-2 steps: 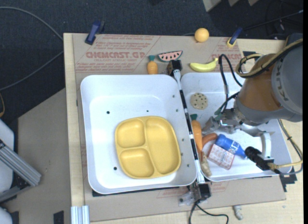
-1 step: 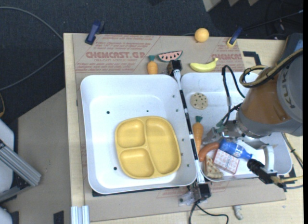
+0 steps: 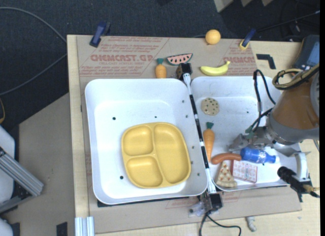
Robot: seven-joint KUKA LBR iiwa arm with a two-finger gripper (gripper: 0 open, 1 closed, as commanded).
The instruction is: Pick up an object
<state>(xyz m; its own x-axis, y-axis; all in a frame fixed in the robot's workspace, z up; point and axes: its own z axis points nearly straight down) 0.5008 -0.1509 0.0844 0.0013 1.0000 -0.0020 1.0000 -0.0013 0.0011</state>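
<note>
My gripper (image 3: 242,141) hangs low in the right bin (image 3: 231,90), at the end of the grey arm with the orange band (image 3: 299,110). Just below it lies a blue bottle (image 3: 257,155) on its side. A red sausage (image 3: 225,157) lies to the left of the bottle, close under the gripper. Further left, an orange carrot (image 3: 208,136) rests against the bin's left wall. A round cookie (image 3: 209,106) sits toward the back. A pizza slice (image 3: 225,174) and a pink patterned card (image 3: 245,171) lie at the front edge.
The left bin (image 3: 101,103) holds a yellow divided plate (image 3: 155,155). Behind the bins, on the board, lie a banana (image 3: 215,69), an orange ball (image 3: 213,37), a watermelon slice (image 3: 180,58) and a small carrot (image 3: 161,70). Black cables loop beside the arm.
</note>
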